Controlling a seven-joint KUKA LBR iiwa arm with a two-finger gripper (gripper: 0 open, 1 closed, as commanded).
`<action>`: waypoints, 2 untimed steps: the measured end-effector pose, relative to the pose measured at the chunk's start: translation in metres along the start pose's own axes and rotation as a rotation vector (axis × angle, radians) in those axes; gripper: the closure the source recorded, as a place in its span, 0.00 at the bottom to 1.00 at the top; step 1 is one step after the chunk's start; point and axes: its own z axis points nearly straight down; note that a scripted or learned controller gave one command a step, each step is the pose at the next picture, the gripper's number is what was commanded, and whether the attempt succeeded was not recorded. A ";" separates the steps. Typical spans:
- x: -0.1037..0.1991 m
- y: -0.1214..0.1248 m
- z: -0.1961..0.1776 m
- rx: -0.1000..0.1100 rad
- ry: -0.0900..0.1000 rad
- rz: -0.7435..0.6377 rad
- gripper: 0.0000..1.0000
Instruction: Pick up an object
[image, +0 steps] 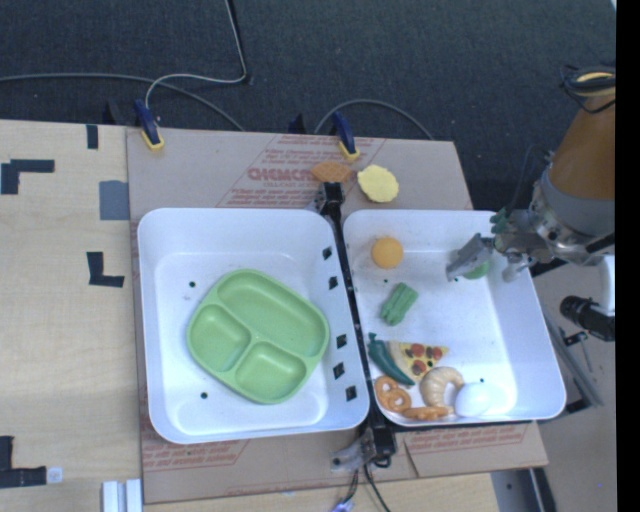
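The claw (478, 258) hangs over the upper right part of the right bin (520, 330); whether it is parted or closed I cannot tell, and something green shows at its tip, but I cannot say it is held. Nearest to it lie an orange ball (387, 252) and a green block (398, 303), apart from each other, so either looks an easy pick: judging from here, come straight down over one, well off the bin wall. The crowded toy food (420, 380) in the near corner seems a riskier choice. The left bin (160, 300) holds a green divided plate (259, 335). Both bins sit on cardboard (280, 175) clamped to the wooden table (55, 330), with a yellow piece (378, 183) loose behind them and dark carpet beyond.
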 end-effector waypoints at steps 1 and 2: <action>0.053 -0.002 0.169 -0.002 0.002 -0.001 0.00; 0.051 0.059 0.171 -0.007 -0.001 -0.001 0.00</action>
